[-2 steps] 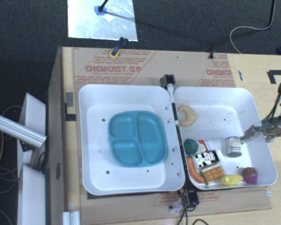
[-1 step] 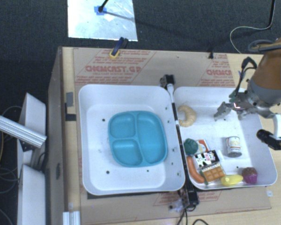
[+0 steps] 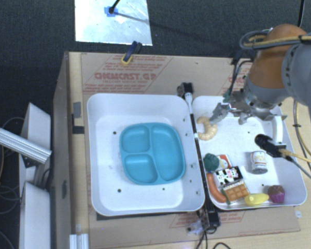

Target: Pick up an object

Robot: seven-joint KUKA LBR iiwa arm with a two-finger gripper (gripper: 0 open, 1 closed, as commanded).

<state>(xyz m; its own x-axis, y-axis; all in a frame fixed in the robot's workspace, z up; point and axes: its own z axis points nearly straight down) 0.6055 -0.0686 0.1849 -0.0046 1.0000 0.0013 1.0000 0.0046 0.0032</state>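
Note:
My gripper (image 3: 229,116) hangs over the back of the right bin (image 3: 293,176), its fingers spread open with nothing between them. A pale croissant-shaped toy (image 3: 208,129) lies just below and left of the left fingertip (image 3: 216,113), against the bin's left wall. Further forward sit a small tin can (image 3: 258,161), a green broccoli toy (image 3: 211,162), a black-and-white cow-patterned piece (image 3: 227,176), a waffle (image 3: 236,191), a hot dog (image 3: 215,187), a yellow banana-like toy (image 3: 256,199) and a purple cupcake (image 3: 276,193).
The left bin (image 3: 103,139) holds a blue divided plate (image 3: 151,153). A thin wall (image 3: 195,144) separates the two bins. The grey arm with its orange band (image 3: 274,56) comes in from the upper right. Bare white floor lies under the gripper.

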